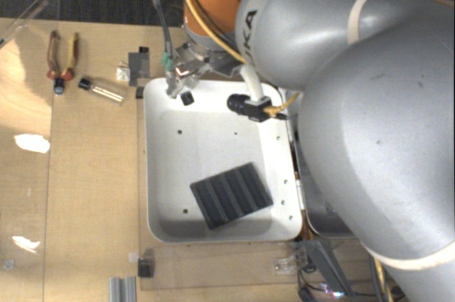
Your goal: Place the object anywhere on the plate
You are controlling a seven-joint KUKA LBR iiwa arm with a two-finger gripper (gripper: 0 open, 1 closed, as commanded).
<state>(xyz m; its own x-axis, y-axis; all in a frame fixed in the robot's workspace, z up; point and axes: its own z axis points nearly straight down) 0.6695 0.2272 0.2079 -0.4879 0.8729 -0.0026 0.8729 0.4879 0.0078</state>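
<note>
I cannot tell the gripper (181, 84) state above the bin's (163, 151) far edge; ribbed black object (231, 195) lies near its front wall.

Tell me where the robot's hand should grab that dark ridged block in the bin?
Probably from straight above, across the ridged block's narrower width. It lies flat and turned at an angle on the white bin's floor, away from the walls, so both long edges are reachable.

Grey robot arm (341, 80): black lettering "KU" readable on its casing near the orange band; remaining letters hidden. No other legible text.
</note>
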